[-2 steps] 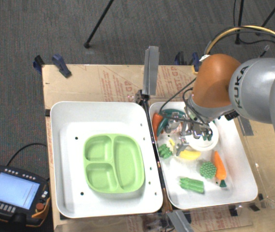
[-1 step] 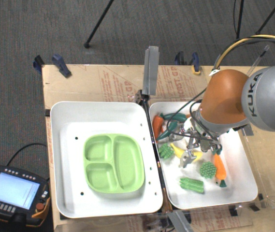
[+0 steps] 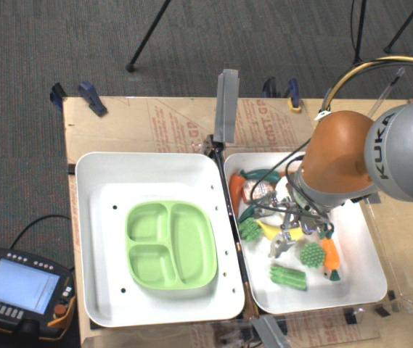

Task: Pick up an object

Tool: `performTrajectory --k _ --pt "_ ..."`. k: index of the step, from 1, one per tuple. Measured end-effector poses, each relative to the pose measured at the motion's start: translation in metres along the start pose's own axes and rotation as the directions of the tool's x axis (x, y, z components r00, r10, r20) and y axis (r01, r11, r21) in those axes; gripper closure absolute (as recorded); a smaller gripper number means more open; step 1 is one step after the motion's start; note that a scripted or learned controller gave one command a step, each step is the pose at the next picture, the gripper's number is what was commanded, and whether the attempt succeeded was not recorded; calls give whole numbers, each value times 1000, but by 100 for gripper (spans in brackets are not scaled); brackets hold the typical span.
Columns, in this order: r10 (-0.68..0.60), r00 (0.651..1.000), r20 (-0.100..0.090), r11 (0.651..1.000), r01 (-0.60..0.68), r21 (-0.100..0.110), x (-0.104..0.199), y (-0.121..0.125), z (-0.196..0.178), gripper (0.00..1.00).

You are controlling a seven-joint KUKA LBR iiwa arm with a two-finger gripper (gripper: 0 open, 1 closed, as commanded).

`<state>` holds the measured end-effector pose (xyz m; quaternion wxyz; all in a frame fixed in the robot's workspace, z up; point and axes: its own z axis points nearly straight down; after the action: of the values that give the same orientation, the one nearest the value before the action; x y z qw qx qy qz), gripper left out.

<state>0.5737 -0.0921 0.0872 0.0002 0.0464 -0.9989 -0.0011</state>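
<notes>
Over the right bin (image 3: 369, 270) of 2 on the surface (image 3: 155, 125): the pincer (image 3: 287, 239), lowered among toy foods, fingers slightly apart with nothing visibly between them. Just beside it: a yellow banana (image 3: 268, 229), a round green piece (image 3: 311, 254), an orange carrot (image 3: 329, 255). Nearer the front: a green ridged piece (image 3: 288, 277). In the left bin (image 3: 93, 194): a green divided plate (image 3: 170, 246).

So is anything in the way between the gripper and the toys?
Nothing visible is. The gripper hangs right over the toy pile in the right bin, beside the yellow piece and the green spiky ball.
</notes>
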Motion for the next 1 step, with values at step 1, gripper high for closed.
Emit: performTrajectory --k 1 --pt "3 1000 0 1000 -3 0 -1 8 0 0"
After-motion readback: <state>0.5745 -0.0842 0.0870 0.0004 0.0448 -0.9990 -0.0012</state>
